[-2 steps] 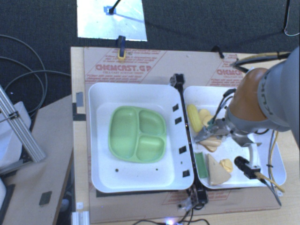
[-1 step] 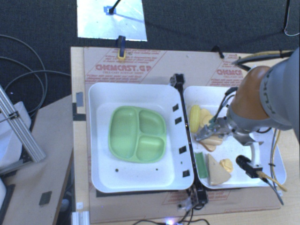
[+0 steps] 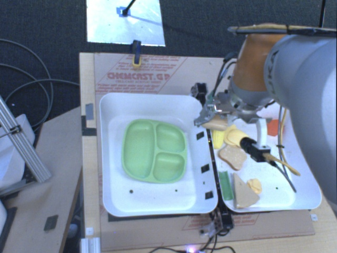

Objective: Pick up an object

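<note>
Closest in the right white plastic bin (image 3: 308, 196) sits a tan wedge-shaped toy slice (image 3: 243, 192), then a brown toy bread piece (image 3: 233, 156) and a yellow toy chunk (image 3: 234, 136). The gripper (image 3: 211, 113) hangs over that bin's far-left corner; can't tell its grip. Left of it, a green divided plate (image 3: 155, 151).

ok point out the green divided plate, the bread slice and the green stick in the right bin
green divided plate (image 3: 154, 151), camera view, on the ridge where its compartments meet
bread slice (image 3: 233, 157), camera view, middle of its top face
green stick (image 3: 225, 185), camera view, middle of its length
</note>
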Robot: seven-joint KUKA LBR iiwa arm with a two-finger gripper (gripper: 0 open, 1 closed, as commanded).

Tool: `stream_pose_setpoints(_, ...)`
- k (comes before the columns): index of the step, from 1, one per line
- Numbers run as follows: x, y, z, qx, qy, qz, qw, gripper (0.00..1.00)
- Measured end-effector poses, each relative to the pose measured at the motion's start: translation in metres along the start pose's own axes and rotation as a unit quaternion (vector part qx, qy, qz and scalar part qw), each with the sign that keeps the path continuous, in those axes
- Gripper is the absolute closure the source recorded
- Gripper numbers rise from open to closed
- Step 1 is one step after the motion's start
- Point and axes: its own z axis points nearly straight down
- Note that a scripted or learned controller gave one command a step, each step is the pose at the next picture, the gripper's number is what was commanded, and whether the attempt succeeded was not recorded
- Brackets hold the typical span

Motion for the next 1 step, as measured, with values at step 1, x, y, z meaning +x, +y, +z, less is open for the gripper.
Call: stream_pose_setpoints(1,0.0121,-0.0393,0.0061,0.007,0.000,0.003,1.0000,1.00)
